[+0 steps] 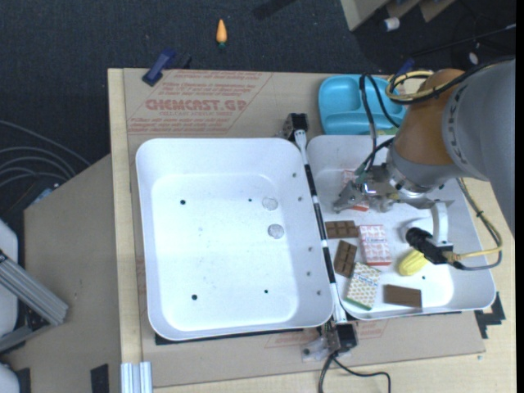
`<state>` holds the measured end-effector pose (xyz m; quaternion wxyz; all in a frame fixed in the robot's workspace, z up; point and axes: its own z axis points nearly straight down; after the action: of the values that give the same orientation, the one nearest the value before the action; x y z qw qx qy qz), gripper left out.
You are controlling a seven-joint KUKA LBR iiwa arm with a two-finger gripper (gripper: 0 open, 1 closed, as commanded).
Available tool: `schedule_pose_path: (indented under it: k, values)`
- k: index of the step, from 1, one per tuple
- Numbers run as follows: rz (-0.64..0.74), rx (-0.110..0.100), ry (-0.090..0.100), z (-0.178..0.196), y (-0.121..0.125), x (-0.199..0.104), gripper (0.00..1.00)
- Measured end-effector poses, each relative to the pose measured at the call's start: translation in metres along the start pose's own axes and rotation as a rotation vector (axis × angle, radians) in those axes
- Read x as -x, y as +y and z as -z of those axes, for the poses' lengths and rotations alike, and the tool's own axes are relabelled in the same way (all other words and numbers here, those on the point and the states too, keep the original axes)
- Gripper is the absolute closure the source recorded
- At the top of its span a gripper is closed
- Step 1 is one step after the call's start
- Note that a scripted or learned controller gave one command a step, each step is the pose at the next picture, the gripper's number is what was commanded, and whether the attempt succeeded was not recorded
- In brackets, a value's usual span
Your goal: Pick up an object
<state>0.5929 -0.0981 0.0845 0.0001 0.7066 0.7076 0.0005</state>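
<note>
My gripper [354,196] hangs low over the back left part of the right bin [471,297], on the grey arm with its orange band. Just in front of it lies a brown chocolate bar [341,229]. A second brown bar [345,257], a pink-and-white packet [374,244], a checkered packet [363,285], a yellow object [412,261] and a third brown bar [402,295] lie further toward the front. Nothing is visibly held.
The left bin [155,162] holds two small round pale discs [273,218] near its right side. A blue tray [348,105] stands behind the right bin. A small blue object [158,68] lies at the bench's back left.
</note>
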Motion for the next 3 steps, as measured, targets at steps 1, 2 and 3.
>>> schedule_pose_path:
  k: [1,2,3]
  values:
    - [0.0,0.001,0.0,0.01,0.0,0.0,1.0]
    - [-0.001,0.001,0.0,0.01,0.0,0.0,0.0]
    - [-0.002,-0.001,0.0,0.0,-0.069,-0.006,0.0]
